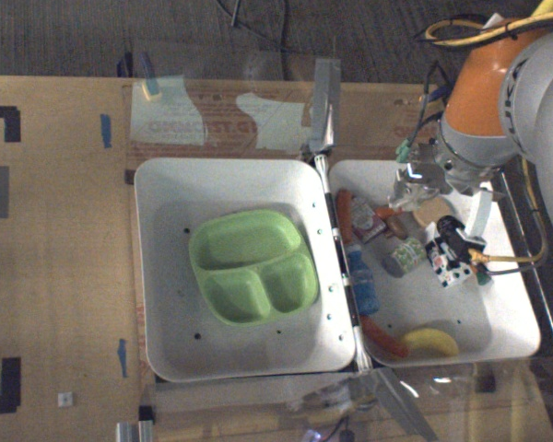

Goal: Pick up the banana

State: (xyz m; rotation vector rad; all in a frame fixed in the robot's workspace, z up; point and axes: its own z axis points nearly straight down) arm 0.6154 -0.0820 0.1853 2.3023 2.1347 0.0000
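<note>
The yellow banana (431, 342) lies near the front edge of the right bin (511, 325), its left end against a red chili-shaped item (383, 338). My gripper (409, 191) hangs over the back middle of that bin, well behind the banana, above a small brown packet (388, 222) and a tan block (433, 211). Nothing can be seen held in it.
The right bin also holds a red sausage (345, 212) along its left wall, a blue packet (360, 281) and a grey-green can (405, 257). A green divided plate (252, 266) lies in the left bin (166, 210). A metal divider (324, 109) stands behind the bins.
</note>
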